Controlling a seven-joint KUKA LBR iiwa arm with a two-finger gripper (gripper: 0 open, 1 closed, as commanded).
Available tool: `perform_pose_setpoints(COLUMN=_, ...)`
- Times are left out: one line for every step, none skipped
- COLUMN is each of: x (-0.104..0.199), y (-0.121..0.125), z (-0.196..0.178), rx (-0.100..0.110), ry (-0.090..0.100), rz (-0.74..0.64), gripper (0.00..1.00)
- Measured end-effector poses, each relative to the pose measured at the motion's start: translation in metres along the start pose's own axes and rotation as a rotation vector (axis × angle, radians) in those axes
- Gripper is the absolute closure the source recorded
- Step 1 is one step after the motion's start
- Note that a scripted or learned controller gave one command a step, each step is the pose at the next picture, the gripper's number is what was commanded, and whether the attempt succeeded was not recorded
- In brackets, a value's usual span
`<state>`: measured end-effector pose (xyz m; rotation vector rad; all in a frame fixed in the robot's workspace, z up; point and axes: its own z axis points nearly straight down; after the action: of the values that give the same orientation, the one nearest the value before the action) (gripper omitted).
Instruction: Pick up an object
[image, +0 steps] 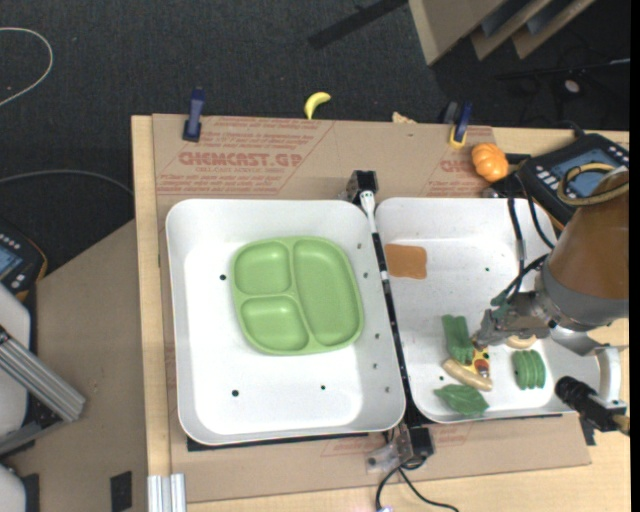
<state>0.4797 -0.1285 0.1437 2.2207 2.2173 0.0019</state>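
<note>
- Broad orange band wrapping the arm's rounded upper wrist section.
- Smooth grey cylindrical wrist housing directly beneath that band.
- Dark metal two-finger gripper, small and angular.
- Thin black cable running along the arm.

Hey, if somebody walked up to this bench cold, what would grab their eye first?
Probably the green divided plate, alone in the middle of the left bin. Next, the arm's orange band at the right, with the gripper low over a cluster of small green toys in the right bin.
</note>
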Motion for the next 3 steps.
perform_pose_setpoints(x=0.061, y=0.001, z=-0.084, rx=-0.006, ry=0.003, rz=-0.01, gripper=1.0)
perform_pose_setpoints(x=0.115, y=0.001, z=-0.148, rx=-0.005, ry=0.003, rz=-0.01, gripper=1.0)
perform_pose_setpoints(x=0.181, y=0.001, z=-0.226, rx=-0.007, ry=0.004, rz=-0.011, gripper=1.0)
